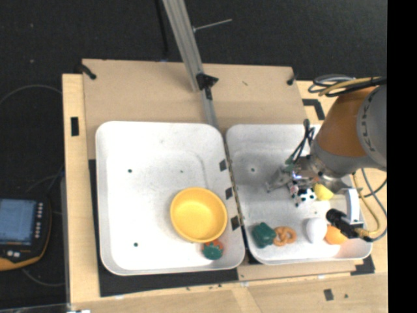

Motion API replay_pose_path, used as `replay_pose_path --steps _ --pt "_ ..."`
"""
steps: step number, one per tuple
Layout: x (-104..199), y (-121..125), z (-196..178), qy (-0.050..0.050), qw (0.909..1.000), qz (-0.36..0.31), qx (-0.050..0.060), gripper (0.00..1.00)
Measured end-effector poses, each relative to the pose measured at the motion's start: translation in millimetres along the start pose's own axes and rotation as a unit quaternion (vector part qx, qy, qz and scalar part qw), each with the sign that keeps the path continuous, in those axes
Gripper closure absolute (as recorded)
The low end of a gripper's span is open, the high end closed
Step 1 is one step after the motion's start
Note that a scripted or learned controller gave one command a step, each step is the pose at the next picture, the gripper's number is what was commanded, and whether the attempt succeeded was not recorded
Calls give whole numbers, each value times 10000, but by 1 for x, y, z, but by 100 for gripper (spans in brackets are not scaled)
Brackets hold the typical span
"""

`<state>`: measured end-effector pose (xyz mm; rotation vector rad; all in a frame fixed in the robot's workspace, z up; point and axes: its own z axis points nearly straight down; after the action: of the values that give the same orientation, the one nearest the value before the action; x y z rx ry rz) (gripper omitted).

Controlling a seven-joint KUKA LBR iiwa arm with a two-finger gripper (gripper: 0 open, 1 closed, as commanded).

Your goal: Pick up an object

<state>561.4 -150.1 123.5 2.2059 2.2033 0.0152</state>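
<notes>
Nearest the bench's front edge, a row of small things lies along the front wall of the right bin (273,142): a dark green piece (262,234), an orange pretzel-like ring (284,236) just beside it, a white egg-shaped thing (315,229), and an orange bit (335,235) against the right corner. In the left bin (130,149), a yellow bowl (199,214) sits near the front, with a small green and red thing (213,250) touching its front rim.

A little further back, my gripper (293,178) is low in the right bin, and I cannot tell how it stands. Just beside it lie a black-and-white spotted toy (303,195) and a yellow piece (323,192); I judge one of these to be my target.

The risk, as I judge it: the two lie so close that closing on one may nudge the other or pinch both, and a small rounded toy can squirt away. They also sit near the bin's right wall, under my own wrist, so the descent is cramped.

The bins are smooth, shallow and white, so things will slide. Behind them runs bare brown board, a slanted metal rail (186,38), then black floor. A pendant (21,230) lies off to the left.
</notes>
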Motion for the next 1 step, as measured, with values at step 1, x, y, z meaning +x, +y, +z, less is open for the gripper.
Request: replay_pose_path --steps 1 --pt "-2 1 -10 -11 10000 28 -27 100"
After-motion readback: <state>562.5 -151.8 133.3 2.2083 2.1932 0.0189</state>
